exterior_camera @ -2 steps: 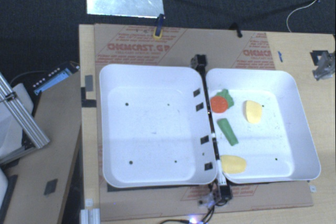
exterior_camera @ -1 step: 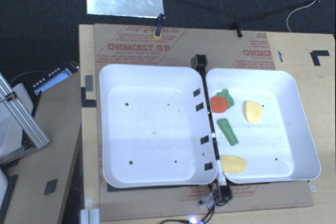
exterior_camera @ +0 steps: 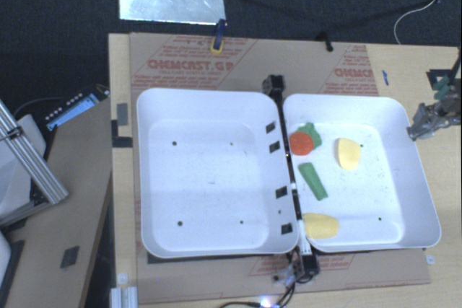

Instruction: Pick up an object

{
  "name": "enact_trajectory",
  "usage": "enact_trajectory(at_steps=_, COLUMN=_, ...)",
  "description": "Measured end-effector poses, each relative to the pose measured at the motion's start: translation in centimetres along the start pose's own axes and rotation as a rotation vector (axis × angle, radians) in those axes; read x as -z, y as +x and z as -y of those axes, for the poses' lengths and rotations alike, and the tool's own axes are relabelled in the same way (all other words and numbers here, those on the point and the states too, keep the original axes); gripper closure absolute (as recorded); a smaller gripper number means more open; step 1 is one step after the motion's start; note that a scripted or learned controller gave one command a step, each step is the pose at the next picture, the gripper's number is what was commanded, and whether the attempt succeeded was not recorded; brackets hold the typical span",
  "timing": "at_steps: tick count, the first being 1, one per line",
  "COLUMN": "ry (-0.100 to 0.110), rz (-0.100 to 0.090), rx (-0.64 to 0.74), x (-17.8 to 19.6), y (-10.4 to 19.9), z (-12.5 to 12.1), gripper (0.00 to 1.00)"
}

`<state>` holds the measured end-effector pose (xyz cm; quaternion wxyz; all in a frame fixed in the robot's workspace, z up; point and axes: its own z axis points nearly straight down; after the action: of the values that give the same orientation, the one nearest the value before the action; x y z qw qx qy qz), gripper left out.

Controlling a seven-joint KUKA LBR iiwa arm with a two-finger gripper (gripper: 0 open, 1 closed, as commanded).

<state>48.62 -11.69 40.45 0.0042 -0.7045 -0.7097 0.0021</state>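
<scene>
nearest the front edge of the counter (exterior_camera: 65,242), the yellow rounded plastic piece (exterior_camera: 320,226) lies in the front left corner of the right shallow white bin (exterior_camera: 415,191), close against the divider. a little further back, the green plastic stick (exterior_camera: 312,180) lies at a slant near the bin's left wall. beyond it the pale yellow flat plastic piece (exterior_camera: 348,154) rests near the bin's middle, and the red round plastic tomato with a green top (exterior_camera: 303,141) sits by the left wall. the left shallow white bin (exterior_camera: 209,177) lies beside it. the gripper (exterior_camera: 431,120) hangs over the counter just outside the right bin's far right rim, well apart from every piece; whether it is spread or pressed together i cannot tell.
</scene>
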Motion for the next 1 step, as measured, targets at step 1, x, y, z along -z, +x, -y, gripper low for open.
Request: enact_trajectory(at_steps=1, ry=-0.027, rz=0.007, rx=-0.002, x=13.89, y=-0.40, z=0.07, gripper=1.00)
